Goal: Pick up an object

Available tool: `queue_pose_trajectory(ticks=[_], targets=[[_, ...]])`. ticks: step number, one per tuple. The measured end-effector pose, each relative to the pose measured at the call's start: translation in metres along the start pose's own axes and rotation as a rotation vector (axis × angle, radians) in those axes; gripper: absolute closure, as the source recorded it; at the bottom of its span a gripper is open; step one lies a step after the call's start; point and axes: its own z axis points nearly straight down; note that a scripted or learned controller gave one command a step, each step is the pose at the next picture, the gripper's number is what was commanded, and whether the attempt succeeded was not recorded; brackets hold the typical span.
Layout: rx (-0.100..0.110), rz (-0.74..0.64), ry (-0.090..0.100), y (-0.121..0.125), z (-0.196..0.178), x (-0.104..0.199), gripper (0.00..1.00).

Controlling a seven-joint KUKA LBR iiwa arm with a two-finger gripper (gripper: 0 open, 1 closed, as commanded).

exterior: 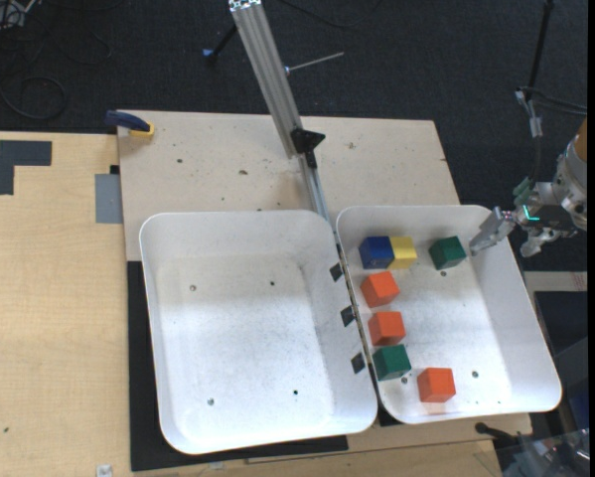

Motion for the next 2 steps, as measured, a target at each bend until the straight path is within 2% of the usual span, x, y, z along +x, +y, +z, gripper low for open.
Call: queue_pose_trajectory(ticks=[2], targets=[[0.006, 0.003, 0.002, -0.009, 0.117, -0.015, 0.00]])
